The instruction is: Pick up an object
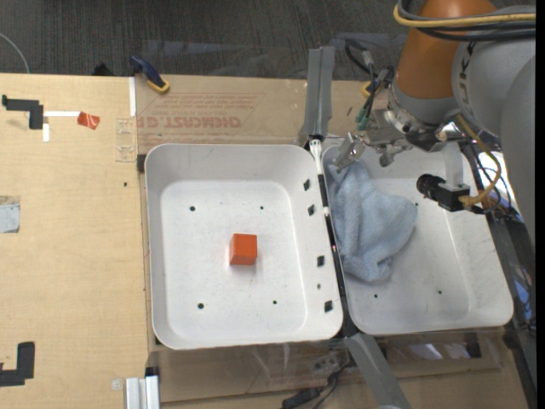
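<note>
In the camera view you see two white bins side by side on the surface. The left bin (170,228) has an orange block (243,250) lying near its middle, well apart from the arm. In the right bin (460,296), a pale blue cloth (368,224) lies crumpled against the left wall. The tool (351,153) hangs at the top edge of this cloth, at the bin's far left corner. You cannot tell its state from here.
</note>
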